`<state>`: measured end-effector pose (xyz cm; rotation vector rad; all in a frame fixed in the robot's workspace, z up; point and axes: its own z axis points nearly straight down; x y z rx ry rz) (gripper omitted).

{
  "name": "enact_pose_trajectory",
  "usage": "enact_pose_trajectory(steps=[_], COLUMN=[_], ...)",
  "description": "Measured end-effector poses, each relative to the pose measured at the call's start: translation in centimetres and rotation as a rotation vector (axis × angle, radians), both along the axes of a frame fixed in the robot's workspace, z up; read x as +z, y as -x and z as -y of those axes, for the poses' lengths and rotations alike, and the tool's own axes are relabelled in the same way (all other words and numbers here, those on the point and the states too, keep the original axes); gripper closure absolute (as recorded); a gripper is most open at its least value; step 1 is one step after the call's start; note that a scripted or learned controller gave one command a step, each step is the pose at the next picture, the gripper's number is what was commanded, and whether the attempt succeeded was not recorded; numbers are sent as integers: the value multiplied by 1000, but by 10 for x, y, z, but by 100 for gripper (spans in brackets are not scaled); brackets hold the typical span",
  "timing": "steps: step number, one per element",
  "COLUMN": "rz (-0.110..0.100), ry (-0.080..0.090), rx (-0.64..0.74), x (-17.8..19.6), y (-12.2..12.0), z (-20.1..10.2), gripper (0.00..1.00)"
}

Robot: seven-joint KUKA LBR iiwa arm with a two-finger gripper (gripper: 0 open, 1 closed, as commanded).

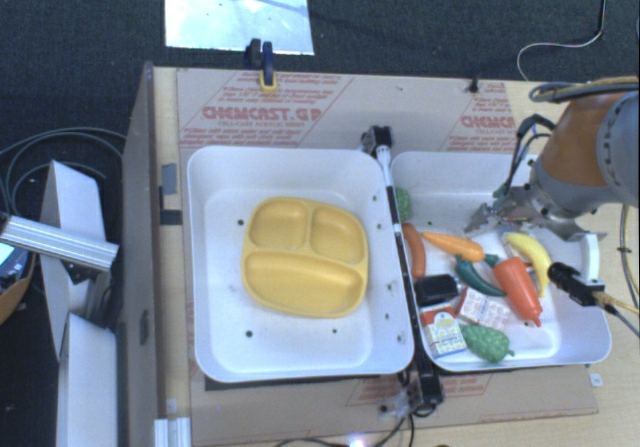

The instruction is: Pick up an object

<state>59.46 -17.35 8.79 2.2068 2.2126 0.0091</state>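
**Camera view: arm hanging over the right bin, nothing seen in the claw**

I am looking down on both bins. The left bin (215, 265) is carrying a yellow divided tray (303, 256) lying flat near its middle. The right bin (590, 335) is holding the pile I am choosing from: a carrot (455, 244) lying slantwise, a banana (530, 255) just right of it, an orange-red pepper (518, 287) touching the banana's lower side, a dark green vegetable (478, 278) between carrot and pepper, a black block (436, 289), a small printed box (484, 310), a bumpy green piece (487, 342) at the near rim, and a red-orange sausage shape (414, 250) lying along the dividing wall.

The arm (590, 150) is reaching in from the right, with the gripper (497, 211) hovering just above the carrot's right end and beside the banana's tip. I cannot tell how the claw is standing; that part is too small and blurred. I am seeing no object between it.
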Motion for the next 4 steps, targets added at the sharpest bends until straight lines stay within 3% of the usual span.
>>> enact_pose_trajectory(steps=[1, 2, 3, 4], rz=[-13, -22, -19, -20], ry=[-7, -9, -8, -10], rx=[3, -1, -2, -1], x=[120, 24, -6, 1], y=[-76, -23, 24, 23], z=[-44, -65, -60, -60], gripper=[0, 0, 0, 100])
